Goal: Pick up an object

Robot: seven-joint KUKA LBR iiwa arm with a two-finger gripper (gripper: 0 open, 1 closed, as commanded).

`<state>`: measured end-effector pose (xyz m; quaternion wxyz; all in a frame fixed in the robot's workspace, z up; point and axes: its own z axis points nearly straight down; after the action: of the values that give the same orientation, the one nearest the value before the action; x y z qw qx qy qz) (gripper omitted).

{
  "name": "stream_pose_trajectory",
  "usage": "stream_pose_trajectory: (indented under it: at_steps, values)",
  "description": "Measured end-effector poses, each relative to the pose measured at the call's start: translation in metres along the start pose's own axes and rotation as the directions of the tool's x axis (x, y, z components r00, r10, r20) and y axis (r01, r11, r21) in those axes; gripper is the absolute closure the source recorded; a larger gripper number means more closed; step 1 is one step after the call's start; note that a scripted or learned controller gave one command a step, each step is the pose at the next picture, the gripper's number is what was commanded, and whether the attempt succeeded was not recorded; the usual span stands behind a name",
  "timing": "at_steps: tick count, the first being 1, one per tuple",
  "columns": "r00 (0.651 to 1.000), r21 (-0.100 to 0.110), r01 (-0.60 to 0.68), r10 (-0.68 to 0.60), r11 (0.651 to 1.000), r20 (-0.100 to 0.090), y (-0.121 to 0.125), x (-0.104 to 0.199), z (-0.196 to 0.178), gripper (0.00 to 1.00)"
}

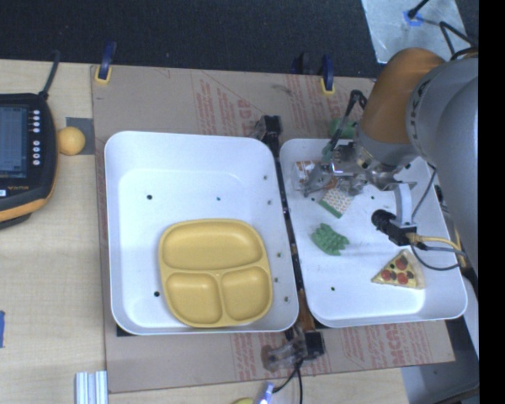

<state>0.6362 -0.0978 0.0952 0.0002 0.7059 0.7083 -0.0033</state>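
Note:
My gripper (321, 180) is low over the far left part of the right bin (353, 310), under the grey arm with its orange band (404, 82). A small light checkered piece (337, 200) lies right beside it, and a little red-and-white thing (305, 170) sits at the bin's far left corner. Nearer the front, a green leafy toy (329, 238) rests on the bin floor, apart from the gripper. A toy pizza slice (400, 271) lies at the front right.
The left bin (126, 225) bears a yellow divided plate (216, 271). A black cable end (387, 224) hangs over the right bin. A tablet controller (13, 154) and a yellow ball (71, 140) sit on the bench at far left.

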Motion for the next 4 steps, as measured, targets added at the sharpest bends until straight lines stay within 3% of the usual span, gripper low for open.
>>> stream_pose_trajectory:
  at_steps: [1,2,3,4]
  values:
    - [1.000,-0.008,0.001,-0.001,1.000,0.003,0.002,-0.001,-0.012,1.00]
    - [1.000,-0.008,0.001,-0.001,1.000,0.003,0.002,-0.001,-0.012,0.00]
    - [1.000,0.028,0.003,-0.002,1.000,-0.005,0.016,0.001,-0.001,0.00]
    - [1.000,0.018,0.001,-0.001,1.000,-0.010,0.016,-0.041,-0.006,0.00]
